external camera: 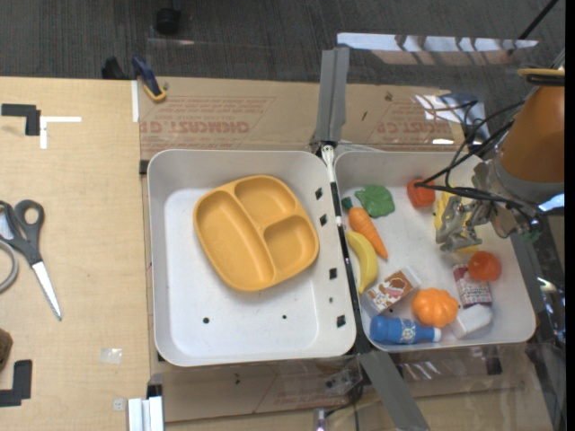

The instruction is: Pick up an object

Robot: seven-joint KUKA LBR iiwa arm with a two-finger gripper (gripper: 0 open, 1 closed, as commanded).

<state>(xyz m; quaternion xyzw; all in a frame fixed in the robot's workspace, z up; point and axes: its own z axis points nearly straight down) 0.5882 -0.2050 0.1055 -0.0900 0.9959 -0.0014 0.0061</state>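
Overhead, two shallow white bins sit side by side on the bench. The left bin (171, 330) holds a yellow-orange divided plate (256, 232), lying flat and turned at an angle, with three compartments.

The right bin (512, 330) holds the loose objects. A green toy vegetable (375, 200) lies near the far left corner, just beside an orange carrot (368, 230) that runs diagonally toward the near side. A yellow banana (363, 260) lies along the divider, touching or nearly touching the carrot. A small printed snack packet (390, 292) sits near the banana's lower end. A blue bottle (404, 332) lies on its side along the near wall, with an orange toy pumpkin (435, 306) just behind it. A white and red container (471, 299) lies at the near right, and a small orange-red ball (484, 266) rests just beyond it. A red object (420, 193) sits toward the far side, partly behind cables.

The arm (537, 146) enters from the right, its orange band above the wrist. The gripper (460, 227) hangs over the right half of the right bin, between the red object and the ball. Whether it is parted or closed cannot be told, and nothing is seen grasped.
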